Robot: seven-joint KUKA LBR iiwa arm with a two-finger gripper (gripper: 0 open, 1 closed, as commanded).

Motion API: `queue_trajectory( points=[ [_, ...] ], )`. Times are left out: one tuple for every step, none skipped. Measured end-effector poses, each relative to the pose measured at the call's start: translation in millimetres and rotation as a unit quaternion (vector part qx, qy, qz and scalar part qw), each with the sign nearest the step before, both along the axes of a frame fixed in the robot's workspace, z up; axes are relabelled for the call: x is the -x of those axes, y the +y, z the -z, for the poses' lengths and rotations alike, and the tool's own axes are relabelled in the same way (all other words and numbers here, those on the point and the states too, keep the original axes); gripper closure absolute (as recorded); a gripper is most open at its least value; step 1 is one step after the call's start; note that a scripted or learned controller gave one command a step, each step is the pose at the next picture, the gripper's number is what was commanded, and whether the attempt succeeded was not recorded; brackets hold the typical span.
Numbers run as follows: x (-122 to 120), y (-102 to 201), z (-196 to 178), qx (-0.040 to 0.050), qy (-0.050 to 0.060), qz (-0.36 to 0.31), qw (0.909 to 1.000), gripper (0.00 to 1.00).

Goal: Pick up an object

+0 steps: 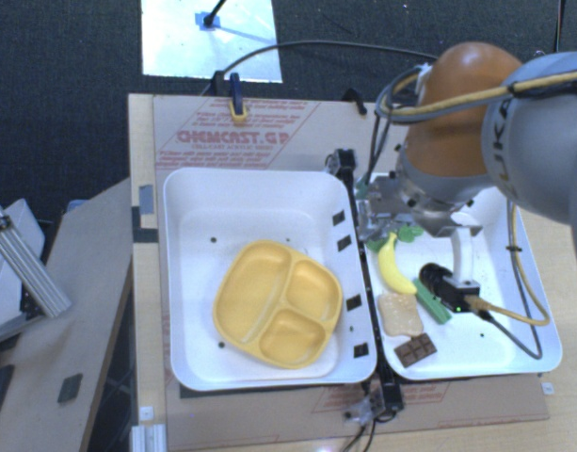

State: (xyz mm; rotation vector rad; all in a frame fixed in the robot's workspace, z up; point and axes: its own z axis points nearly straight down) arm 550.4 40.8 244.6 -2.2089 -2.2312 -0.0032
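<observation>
In the right bin (533,347) a yellow banana (394,266) lies near the left wall. In front of it sit a tan slice of bread (400,314) and a brown chocolate piece (416,349). A green stick (432,306) lies right of the bread, and another green thing (407,234) peeks out behind the banana's top. My gripper (375,219) hangs low at the back left of this bin, just above the banana's upper end and close to the divider. The wrist hides its tips.
The left bin (189,243) holds a yellow divided plate (278,302). A black-clipped divider (359,281) separates the two bins. The grey arm with its orange band (467,92) covers the back of the right bin.
</observation>
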Motion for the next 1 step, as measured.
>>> queue_trajectory(
  points=[
    [7.8, 56.8, 12.8, 0.0004, 0.000, 0.000, 1.0000, 1.00]
  ],
)
